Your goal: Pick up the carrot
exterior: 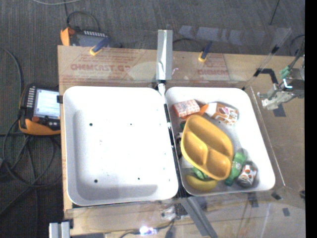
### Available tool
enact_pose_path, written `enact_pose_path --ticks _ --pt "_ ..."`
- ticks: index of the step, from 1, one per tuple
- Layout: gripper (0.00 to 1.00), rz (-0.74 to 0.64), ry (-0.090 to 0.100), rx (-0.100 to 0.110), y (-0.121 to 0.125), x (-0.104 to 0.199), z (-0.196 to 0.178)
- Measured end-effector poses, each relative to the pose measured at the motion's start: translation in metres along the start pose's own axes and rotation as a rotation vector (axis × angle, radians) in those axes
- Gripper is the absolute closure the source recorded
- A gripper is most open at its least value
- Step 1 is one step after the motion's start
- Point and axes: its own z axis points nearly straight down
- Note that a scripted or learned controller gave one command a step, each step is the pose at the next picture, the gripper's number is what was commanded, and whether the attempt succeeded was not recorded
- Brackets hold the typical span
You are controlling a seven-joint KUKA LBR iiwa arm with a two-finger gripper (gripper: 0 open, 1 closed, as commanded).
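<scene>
The brown wooden bench [114,66] is the largest thing, and the small pale metal gripper [278,95] is seen over its right side, just outside the far right corner of the right-hand bin. I cannot tell whether the gripper is spread apart or closed together; nothing is visibly clamped in it.

The left shallow white plastic bin [119,148] lies well apart from the gripper, far to its left in the view. The right shallow white plastic bin [257,128] lies just beside the gripper, to its left and nearer the view's bottom edge.

In that bin, left of and below the gripper, a yellow two-compartment plastic dish [208,145] lies tilted on the other things. Beyond its far rim, roughly level with the gripper, sits a red-orange printed packet [187,108] and, nearer the gripper, a white and orange printed carton [226,114].

Under the dish's near edge, far below and left of the gripper, a yellow banana [200,183] pokes out. A green plastic bottle [237,165] leans against the dish's right side, touching a small printed can [248,174] that is almost straight below the gripper.

The carrot [203,107] appears to be the small orange piece between packet and carton, touching the dish's far rim, left of the gripper and mostly hidden.
</scene>
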Motion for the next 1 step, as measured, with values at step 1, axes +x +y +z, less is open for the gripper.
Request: enact_pose_path --ticks 1 --pt "1.0 -0.003 0.0 0.001 0.0009 0.0013 -0.0086"
